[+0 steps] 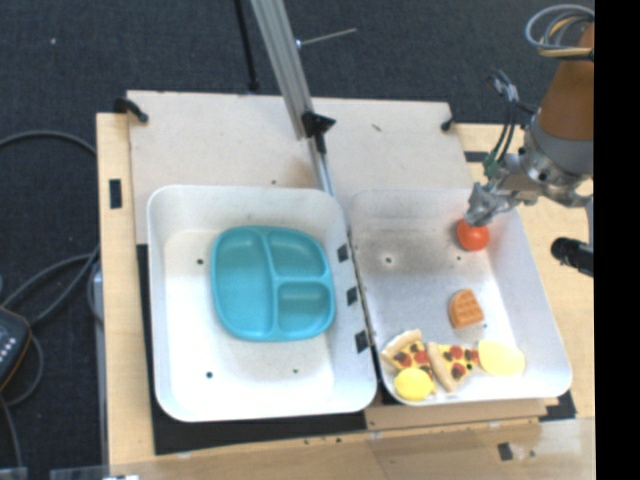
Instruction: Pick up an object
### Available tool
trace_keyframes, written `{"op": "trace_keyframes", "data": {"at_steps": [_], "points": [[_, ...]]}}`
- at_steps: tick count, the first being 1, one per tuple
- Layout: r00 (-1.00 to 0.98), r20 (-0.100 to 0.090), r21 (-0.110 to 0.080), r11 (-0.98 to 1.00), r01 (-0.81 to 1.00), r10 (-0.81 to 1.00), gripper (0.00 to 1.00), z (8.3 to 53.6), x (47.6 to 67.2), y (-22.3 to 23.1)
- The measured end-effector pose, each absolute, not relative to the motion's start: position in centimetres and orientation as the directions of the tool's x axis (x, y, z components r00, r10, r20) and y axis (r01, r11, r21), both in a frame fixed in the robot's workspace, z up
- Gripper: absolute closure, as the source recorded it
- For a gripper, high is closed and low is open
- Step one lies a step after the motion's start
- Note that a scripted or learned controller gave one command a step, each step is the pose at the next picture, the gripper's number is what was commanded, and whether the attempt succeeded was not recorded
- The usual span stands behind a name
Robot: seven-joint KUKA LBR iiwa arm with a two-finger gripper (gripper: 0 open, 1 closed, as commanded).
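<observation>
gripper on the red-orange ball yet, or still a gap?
Cannot tell. In the camera view the gripper sits directly over the red-orange ball in the right bin, overlapping its top; the slant hides contact or gap.

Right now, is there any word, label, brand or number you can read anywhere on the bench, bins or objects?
None readable: no text shows on the teal divided plate, the toy foods, the white bins or the arm.
Dark device at the left edge: small light marks, too blurred to read.
</observation>
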State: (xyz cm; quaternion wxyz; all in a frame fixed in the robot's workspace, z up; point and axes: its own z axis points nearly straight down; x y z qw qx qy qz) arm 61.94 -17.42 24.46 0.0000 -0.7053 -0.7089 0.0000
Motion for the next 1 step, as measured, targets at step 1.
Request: {"op": "trace_keyframes", "data": {"at_steps": [1], "points": [[-0.006,0.000,0.001,0.006,1.000,1.000,1.00,23.77,60.06,-11.84]]}}
